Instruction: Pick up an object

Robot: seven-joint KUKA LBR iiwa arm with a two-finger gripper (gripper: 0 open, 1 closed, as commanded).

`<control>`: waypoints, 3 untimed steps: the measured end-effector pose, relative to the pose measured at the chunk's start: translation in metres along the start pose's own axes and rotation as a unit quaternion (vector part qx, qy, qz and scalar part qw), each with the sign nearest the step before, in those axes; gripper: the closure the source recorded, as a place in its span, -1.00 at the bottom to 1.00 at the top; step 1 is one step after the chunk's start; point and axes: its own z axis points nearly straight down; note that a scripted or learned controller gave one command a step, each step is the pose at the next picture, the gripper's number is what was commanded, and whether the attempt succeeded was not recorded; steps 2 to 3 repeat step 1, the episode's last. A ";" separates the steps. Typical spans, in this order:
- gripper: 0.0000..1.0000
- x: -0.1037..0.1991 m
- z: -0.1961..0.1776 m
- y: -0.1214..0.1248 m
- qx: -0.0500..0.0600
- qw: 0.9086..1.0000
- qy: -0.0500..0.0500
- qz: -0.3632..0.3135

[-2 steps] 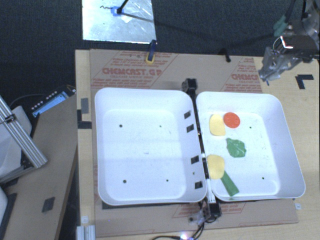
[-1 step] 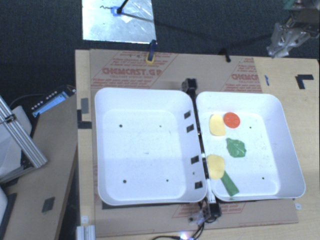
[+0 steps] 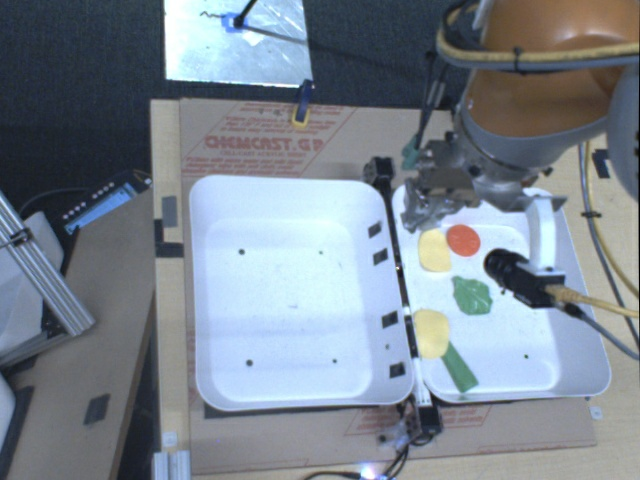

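A dark blue-grey carpeted floor (image 3: 80, 78) fills the far side, with a shiny metal sheet (image 3: 236, 26) lying on it — glare across its surface. A brown cardboard sheet (image 3: 262, 136) with red lettering covers the pale wooden counter (image 3: 95, 338). At the left edge stands a slanted aluminium rail (image 3: 40, 278).

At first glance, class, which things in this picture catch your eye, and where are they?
The big orange band of the arm looms at the upper right, with the gripper hanging over the right bin. Below it lie bright pieces: an orange disc, two yellow pieces and a green leaf shape.
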 end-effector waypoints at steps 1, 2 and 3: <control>1.00 0.067 -0.064 -0.012 -0.012 1.000 0.001 0.002; 1.00 0.067 -0.064 -0.012 -0.012 1.000 0.001 0.002; 1.00 0.067 -0.064 -0.012 -0.012 1.000 0.001 0.002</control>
